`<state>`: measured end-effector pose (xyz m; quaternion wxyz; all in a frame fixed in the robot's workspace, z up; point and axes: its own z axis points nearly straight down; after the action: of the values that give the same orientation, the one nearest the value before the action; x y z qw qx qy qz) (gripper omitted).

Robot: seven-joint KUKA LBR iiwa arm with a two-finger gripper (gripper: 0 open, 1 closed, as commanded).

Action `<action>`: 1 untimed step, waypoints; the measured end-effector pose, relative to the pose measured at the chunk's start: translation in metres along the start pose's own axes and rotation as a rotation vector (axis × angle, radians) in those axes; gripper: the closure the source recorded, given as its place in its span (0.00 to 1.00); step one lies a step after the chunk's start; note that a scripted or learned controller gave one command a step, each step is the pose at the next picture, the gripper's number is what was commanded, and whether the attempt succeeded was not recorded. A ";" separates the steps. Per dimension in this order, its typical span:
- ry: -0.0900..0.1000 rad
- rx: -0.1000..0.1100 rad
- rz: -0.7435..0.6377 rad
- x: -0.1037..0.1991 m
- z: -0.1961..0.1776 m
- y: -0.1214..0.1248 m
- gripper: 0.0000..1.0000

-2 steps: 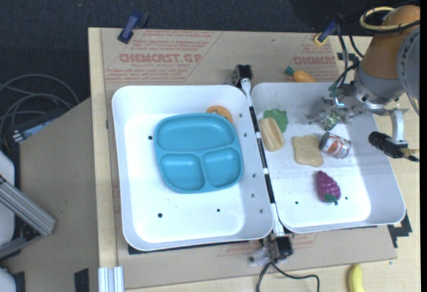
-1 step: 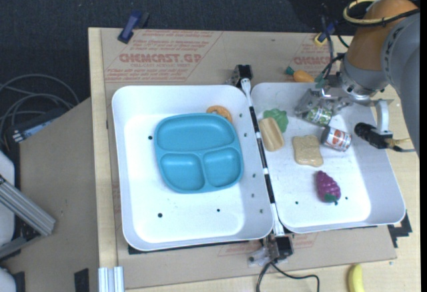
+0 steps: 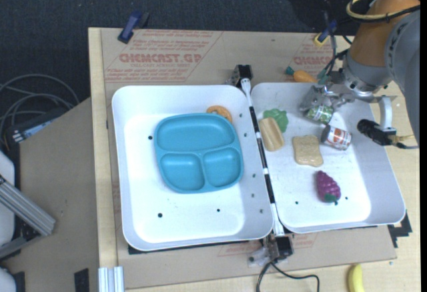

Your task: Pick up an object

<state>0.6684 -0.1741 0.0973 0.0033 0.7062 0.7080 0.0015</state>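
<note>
Gripper (image 3: 320, 105) sits low at the right bin's (image 3: 373, 211) far edge, fingers pinching a small can (image 3: 319, 113), can lying directly under them

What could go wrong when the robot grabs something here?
The gripper is low over the green can, and a second can lies close by, so it might bump that one and roll it. The cans are round, so they might slip away. The toast and the grapes lie farther off, so they look safer.
</note>
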 end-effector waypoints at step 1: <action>0.004 0.008 0.001 0.052 -0.003 -0.011 1.00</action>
<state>0.6571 -0.1222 0.1002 -0.0010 0.7066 0.7076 0.0000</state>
